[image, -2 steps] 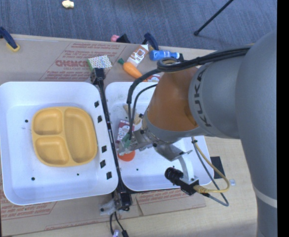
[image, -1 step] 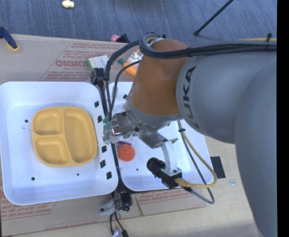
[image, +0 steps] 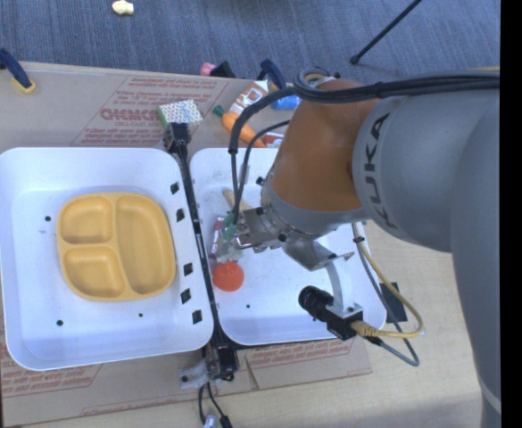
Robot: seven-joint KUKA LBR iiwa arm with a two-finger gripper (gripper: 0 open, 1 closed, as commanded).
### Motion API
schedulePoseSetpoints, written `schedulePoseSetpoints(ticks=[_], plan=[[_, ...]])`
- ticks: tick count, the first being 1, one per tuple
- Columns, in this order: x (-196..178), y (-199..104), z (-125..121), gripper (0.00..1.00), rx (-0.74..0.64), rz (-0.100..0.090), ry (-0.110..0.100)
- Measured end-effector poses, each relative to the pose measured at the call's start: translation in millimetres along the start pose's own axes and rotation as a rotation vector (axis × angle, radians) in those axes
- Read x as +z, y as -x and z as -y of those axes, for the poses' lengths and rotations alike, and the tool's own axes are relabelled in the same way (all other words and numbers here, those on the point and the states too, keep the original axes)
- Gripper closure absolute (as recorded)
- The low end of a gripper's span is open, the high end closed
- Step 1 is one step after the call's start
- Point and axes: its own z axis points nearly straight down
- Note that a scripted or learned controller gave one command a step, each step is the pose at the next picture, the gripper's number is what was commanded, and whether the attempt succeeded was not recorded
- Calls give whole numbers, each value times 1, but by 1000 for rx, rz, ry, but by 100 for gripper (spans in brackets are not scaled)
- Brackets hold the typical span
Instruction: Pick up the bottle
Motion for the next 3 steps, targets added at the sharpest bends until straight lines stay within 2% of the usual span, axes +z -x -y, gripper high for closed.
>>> schedulePoseSetpoints(ticks=[1,2,3], plan=[[63,-46,-8,100,-203,0,-2],[-20,-40,-7,100,-169,1,2],[3,-28,-5,100,152,0,-1]])
